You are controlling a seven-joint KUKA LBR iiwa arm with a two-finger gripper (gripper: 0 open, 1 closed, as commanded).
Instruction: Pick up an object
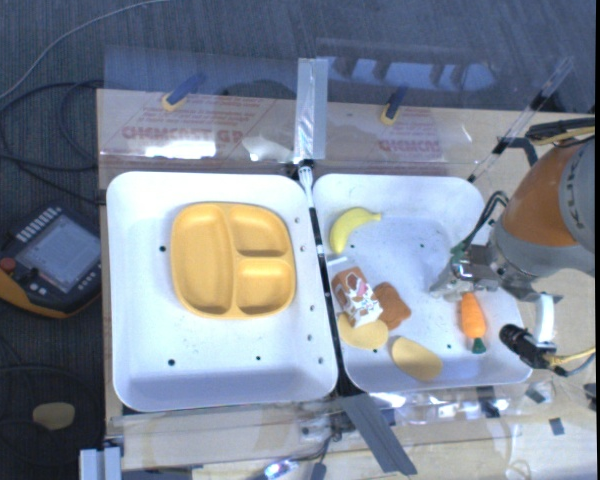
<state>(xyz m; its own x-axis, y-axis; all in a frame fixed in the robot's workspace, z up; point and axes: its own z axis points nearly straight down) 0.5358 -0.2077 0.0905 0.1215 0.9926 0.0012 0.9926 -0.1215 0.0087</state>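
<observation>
- The gripper (463,280) sits low in the right bin (420,193), just above the carrot (472,318).
- Whether the fingers are spread is impossible to tell.
- The carrot lies free, right of the brown pastry (392,305).

Red print on back panel (170,133) (illegible).

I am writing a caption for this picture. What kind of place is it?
Probably a robot test lab: two white bins on a bench, a robot arm reaching in, toy food like a carrot, and a control handset on the carpet.
</observation>
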